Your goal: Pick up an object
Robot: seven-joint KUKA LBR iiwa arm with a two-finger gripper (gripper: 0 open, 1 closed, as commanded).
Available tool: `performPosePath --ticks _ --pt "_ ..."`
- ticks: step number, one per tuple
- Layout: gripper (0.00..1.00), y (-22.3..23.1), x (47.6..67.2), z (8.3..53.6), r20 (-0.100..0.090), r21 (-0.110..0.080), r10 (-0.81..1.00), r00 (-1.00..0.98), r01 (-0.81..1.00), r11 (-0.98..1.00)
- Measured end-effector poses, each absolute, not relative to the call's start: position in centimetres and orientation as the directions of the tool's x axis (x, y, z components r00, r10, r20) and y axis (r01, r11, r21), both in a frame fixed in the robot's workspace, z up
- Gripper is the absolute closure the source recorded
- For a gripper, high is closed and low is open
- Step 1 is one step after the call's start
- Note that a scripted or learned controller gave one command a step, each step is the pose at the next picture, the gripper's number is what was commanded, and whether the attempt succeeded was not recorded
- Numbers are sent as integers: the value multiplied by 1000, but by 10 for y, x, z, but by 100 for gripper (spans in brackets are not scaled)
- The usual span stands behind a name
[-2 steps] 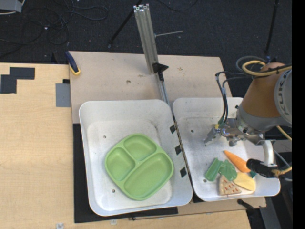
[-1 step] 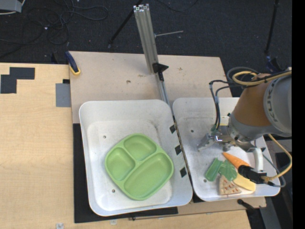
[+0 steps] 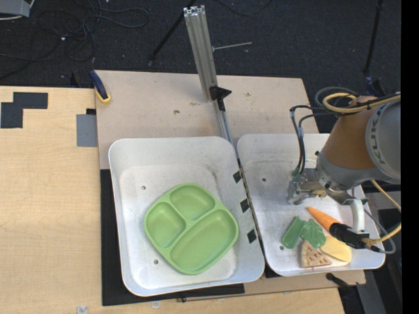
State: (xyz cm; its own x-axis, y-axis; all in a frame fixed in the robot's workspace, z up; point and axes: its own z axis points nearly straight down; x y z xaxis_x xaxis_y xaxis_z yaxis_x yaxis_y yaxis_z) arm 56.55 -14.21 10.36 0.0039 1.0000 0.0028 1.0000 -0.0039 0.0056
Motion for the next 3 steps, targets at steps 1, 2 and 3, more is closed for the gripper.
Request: performPosePath --ticks 1,2,3 --pt "100 -143 564 146 0 0 1000 -1 1000 1" --pt "100 -136 559 193 0 1 1000 -2 1000 2" --pt "100 -137 560 233 -1 2 1000 -2 1000 2"
